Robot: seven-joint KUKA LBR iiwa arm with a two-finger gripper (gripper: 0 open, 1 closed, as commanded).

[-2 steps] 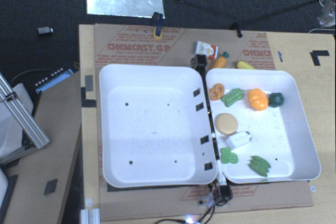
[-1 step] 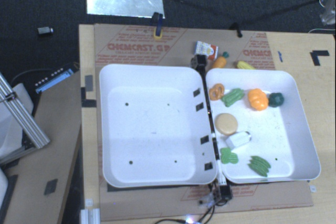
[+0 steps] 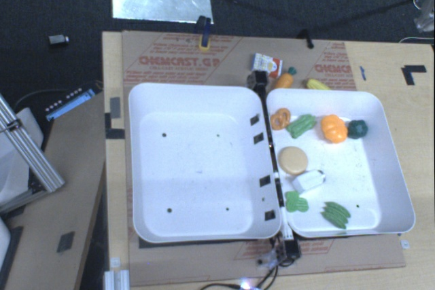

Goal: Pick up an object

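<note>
The right bin holds several small toy foods. An orange pepper lies near its back, with a dark green broccoli piece beside it. A green pickle and a brown pretzel sit at the back left. A tan round cookie lies over a white block. A green leafy piece and green bean pods rest near the front.
The left bin sits beside the right one, joined by black clips. Behind the bins on the cardboard lie a carrot, a yellow banana and a small carton. A metal frame stands at the left.
</note>
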